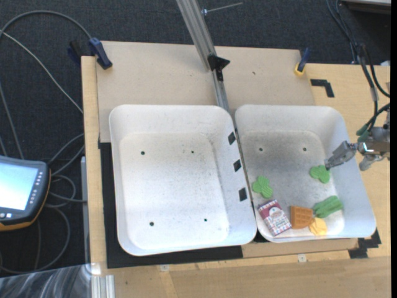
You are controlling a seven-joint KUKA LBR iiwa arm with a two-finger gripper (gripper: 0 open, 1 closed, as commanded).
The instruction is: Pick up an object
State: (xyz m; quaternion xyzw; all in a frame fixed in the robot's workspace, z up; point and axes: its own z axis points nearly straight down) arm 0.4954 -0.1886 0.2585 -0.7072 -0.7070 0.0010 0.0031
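Note:
The right bin [338, 126] holds several small items. A green piece [321, 174] lies near its right wall, and another green piece [262, 186] lies near the divider. Along the front edge sit a red and white packet [273, 218], an orange-brown block [301, 216], a yellow piece [318, 227] and a longer green piece [327, 205]. My gripper [348, 161] comes in over the bin's right rim, just up and right of the first green piece. It is open, with nothing between its fingers, and one fingertip [333, 161] points down toward that piece.
The left bin [124, 126] stands beside the right one. A slanted metal pole [198, 30] runs from the top down to the gap between the bins. Cables hang at the far right and a tablet [18, 188] lies off the bench's left side.

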